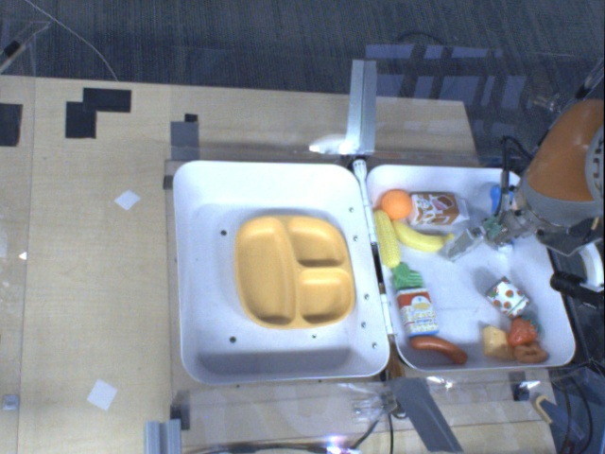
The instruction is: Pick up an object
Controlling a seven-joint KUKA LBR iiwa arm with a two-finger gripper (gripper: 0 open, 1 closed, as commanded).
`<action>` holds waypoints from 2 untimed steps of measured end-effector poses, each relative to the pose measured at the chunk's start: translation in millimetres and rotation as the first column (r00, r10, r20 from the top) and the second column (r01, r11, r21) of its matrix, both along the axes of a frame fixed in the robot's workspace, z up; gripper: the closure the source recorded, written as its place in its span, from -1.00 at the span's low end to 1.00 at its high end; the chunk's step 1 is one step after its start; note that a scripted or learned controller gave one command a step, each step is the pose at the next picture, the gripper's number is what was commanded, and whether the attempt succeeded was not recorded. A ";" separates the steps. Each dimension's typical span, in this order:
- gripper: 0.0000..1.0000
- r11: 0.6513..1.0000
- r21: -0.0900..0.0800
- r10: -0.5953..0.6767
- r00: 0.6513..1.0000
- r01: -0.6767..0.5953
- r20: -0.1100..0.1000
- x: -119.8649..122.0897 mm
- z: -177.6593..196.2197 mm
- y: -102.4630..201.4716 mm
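Grey arm – reaching from right, bent down | end effector low in right bin – grip state unclear

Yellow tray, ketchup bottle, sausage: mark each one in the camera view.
yellow tray [291,270], camera view, on the ridge between its compartments.
ketchup bottle [417,310], camera view, on its label.
sausage [439,349], camera view, on the middle of its length.
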State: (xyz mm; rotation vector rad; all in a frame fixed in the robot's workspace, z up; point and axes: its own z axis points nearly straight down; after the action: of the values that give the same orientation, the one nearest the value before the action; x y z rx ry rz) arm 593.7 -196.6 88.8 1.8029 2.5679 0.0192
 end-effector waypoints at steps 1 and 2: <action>-1.00 0.982 -0.004 -0.191 0.982 0.191 0.003 -30.4 1.1 94.3; -1.00 0.980 -0.007 -0.201 0.980 0.201 -0.003 -32.2 29.3 86.6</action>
State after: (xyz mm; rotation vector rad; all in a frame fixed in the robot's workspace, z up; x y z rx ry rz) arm 561.6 -110.0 118.1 2.0512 2.3715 0.0061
